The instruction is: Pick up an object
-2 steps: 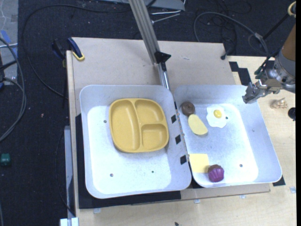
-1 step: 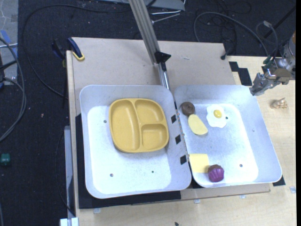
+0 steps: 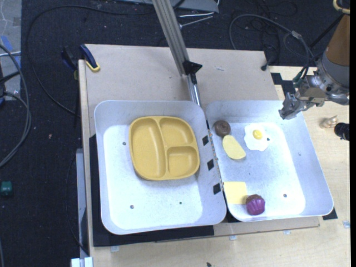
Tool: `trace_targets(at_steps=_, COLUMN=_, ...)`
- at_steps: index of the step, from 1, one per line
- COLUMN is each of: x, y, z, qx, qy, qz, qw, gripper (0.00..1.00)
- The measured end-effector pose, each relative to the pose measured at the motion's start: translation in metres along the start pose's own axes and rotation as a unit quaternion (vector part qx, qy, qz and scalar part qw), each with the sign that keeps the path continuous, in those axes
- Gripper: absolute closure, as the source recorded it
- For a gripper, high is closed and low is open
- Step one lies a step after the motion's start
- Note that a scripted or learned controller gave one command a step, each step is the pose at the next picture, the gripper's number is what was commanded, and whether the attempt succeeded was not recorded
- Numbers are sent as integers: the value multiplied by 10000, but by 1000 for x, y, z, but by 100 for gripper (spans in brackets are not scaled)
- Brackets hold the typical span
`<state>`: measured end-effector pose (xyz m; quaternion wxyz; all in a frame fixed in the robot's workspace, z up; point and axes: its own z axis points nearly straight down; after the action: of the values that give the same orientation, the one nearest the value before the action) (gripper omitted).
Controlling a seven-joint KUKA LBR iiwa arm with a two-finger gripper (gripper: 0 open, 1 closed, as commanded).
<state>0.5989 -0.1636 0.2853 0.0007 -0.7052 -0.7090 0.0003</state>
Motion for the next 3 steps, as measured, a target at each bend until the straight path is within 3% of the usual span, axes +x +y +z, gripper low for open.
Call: trace_targets(at_steps=3, x=164, y=-18, z=39, qx=3, qy=3, qz=-10, qw=10000, gripper=100)
